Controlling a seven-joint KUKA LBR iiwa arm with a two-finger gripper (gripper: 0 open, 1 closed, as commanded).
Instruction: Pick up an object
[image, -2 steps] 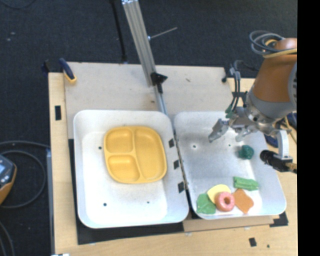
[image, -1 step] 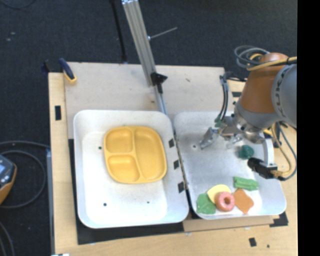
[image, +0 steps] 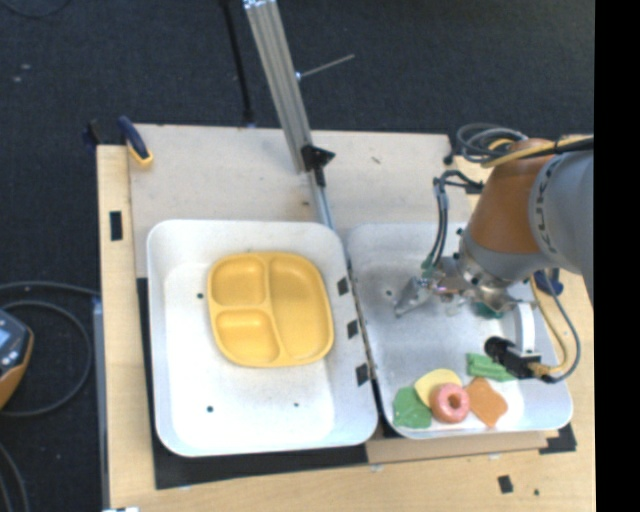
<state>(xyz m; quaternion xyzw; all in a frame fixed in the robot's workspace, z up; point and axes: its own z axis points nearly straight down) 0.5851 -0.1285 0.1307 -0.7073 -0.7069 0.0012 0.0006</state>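
Several small toy food pieces lie in the near right corner of the right bin (image: 400, 345): a green piece (image: 409, 408), a yellow round piece (image: 436, 384), a pink ring (image: 451, 403), an orange piece (image: 488, 403) and a green strip (image: 488, 367). My gripper (image: 413, 295) hangs over the middle of that bin, pointing left, well above and left of the pieces. Nothing shows between its fingers, and they look slightly apart.
A yellow three-part plate (image: 270, 307) rests in the left bin (image: 180, 400). A slanted metal pole (image: 290, 100) rises from the bench behind the bins. Cables loop around the arm's wrist at the right.
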